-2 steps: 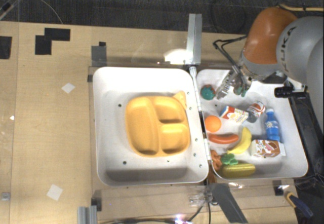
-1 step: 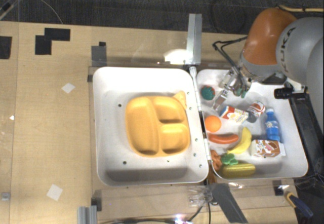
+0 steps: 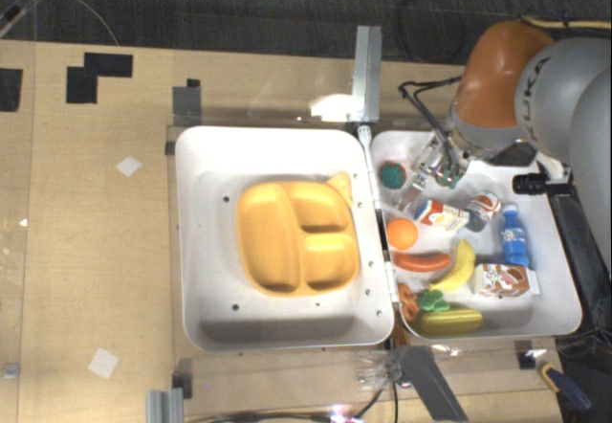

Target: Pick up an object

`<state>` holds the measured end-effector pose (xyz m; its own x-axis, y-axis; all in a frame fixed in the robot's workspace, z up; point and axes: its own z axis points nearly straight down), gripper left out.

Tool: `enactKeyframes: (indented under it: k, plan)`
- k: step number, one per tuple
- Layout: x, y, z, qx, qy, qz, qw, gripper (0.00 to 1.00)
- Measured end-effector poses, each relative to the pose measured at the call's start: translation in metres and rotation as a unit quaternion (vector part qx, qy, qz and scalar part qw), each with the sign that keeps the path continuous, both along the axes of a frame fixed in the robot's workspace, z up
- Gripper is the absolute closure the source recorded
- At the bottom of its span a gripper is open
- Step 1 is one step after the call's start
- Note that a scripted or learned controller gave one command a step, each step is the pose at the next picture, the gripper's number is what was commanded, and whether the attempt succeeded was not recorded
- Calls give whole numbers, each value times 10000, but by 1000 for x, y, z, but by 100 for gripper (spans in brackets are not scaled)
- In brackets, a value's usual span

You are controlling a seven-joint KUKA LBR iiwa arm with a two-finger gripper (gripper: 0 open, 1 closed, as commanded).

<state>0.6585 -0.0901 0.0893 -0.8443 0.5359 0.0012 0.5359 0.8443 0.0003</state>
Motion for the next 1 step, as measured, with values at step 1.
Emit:
enactKeyframes:
  k: [1]
  plan:
    - [5, 1, 14, -20, -111, 26, 9999, 100]
